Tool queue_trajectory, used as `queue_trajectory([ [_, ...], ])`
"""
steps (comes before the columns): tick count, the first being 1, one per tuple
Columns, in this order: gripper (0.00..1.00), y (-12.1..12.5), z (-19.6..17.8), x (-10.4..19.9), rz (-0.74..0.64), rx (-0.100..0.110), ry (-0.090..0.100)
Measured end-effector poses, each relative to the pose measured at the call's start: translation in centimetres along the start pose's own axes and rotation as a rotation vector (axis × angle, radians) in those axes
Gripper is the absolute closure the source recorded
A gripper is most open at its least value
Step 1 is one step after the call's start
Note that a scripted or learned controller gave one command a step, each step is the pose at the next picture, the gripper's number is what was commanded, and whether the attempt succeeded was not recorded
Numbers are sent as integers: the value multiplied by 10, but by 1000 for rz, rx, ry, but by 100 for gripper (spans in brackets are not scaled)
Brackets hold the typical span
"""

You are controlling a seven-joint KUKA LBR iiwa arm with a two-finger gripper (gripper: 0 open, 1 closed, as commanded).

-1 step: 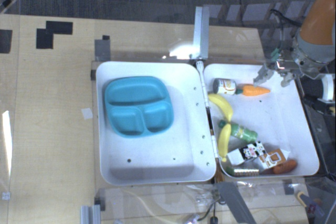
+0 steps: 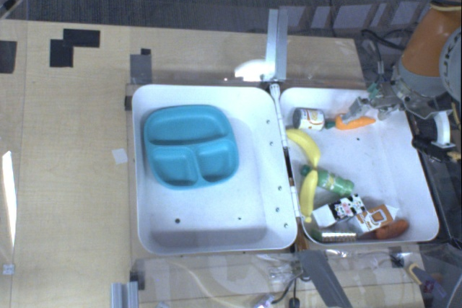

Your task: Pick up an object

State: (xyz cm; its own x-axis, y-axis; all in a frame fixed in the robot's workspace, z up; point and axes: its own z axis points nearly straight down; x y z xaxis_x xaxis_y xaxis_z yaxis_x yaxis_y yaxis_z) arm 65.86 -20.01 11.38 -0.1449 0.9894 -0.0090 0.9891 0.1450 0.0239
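One orange carrot (image 2: 354,123), smooth and tapered, lies in the far part of the right bin (image 2: 404,177), pointing left to right. My gripper (image 2: 369,106) is just above its right end, close enough that I cannot tell whether it touches. I also cannot tell whether the gripper is spread or pressed together, as its grey metal parts blur into one shape. Nothing shows plainly pinched in it.

Just left of the carrot a small round jar (image 2: 310,119) with a pale label lies on its side. Nearer than the jar a curved yellow banana (image 2: 304,143) rests by the bin's left wall, and a second banana (image 2: 308,194) lies nearer still, almost straight. A green bottle (image 2: 334,182) lies tilted beside that second banana. At the near edge a small printed box (image 2: 346,210) sits among other packets, with a glossy reddish-brown sausage (image 2: 390,229) to its right.

The left bin (image 2: 216,227), shallow, white and round-cornered, holds a blue plastic tray (image 2: 190,145) divided into three compartments. Both bins sit on a pale wooden bench (image 2: 65,177).
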Motion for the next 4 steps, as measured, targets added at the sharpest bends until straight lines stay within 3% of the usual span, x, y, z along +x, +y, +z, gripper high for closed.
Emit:
queue_trajectory([
  [1,0,10,8,-9,-249,10,8],
  [2,0,-14,-3,-3,-234,21,11],
  [3,0,-7,-46,-4,-358,19,11],
  [4,0,7,28,-7,-479,36,24],
])
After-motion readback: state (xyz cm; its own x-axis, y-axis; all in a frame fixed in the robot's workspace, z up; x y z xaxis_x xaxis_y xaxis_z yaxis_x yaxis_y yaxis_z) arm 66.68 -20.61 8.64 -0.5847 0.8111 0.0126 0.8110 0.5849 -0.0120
